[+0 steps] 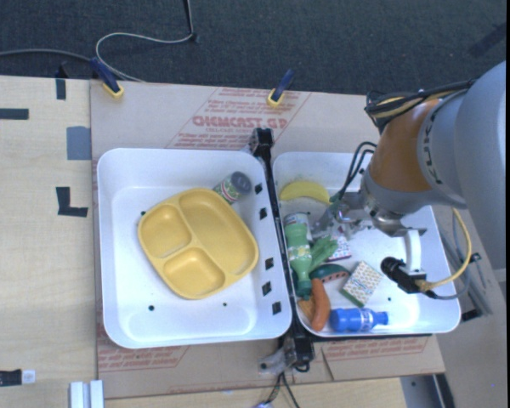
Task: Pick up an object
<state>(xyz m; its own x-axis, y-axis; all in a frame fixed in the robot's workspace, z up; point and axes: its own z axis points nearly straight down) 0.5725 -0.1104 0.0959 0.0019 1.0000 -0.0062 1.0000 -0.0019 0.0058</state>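
White plastic bins sit side by side on the table, and the arm has its gripper (340, 221) down in the right bin (433, 313), low over the clutter by the divider. Whether it is wide or narrow I cannot tell from here; nothing shows between its tips, so I judge this to be the reach-and-descend step, with no catch made.

Just beside it lie a green bottle (298, 246), a yellow banana-like piece (303, 191), an orange carrot-like piece (320, 304), a blue bottle (357, 319) and a small patterned box (361, 282). The next move calls for settling squarely over one piece, since they lie touching.

Over in the left bin (119, 228) rest a yellow divided plate (197, 241) and a small can (233, 187).

Red print on the cardboard (229, 121) reads roughly "GIEMCAST", blurred; the labels on the bottles are too small to read.
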